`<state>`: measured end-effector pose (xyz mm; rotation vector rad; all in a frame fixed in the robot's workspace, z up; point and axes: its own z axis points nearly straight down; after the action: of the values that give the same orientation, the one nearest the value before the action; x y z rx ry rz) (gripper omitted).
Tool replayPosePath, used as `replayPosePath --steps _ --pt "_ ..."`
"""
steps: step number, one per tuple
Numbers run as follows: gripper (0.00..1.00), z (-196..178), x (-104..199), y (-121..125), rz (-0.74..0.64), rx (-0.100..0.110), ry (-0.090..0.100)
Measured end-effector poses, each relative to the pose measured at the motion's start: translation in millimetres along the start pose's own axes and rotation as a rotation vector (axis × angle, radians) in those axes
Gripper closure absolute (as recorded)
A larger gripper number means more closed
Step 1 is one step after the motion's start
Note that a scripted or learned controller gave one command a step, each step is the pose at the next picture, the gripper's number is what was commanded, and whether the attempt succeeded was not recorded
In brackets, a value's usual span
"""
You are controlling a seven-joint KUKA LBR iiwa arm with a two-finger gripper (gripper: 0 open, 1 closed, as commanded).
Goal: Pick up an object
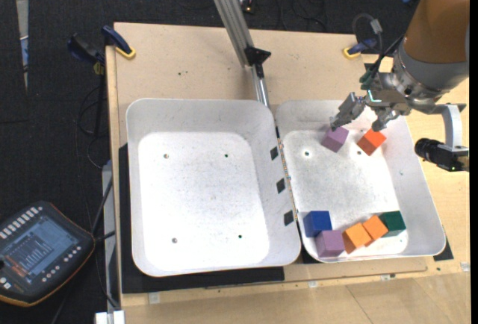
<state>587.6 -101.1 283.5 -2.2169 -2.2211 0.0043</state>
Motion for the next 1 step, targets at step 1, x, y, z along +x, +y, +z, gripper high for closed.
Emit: replayPosePath --steps 1 --pt "0.00 -2.4 -0.3 0.6 0.002 -0.004 -0.001"
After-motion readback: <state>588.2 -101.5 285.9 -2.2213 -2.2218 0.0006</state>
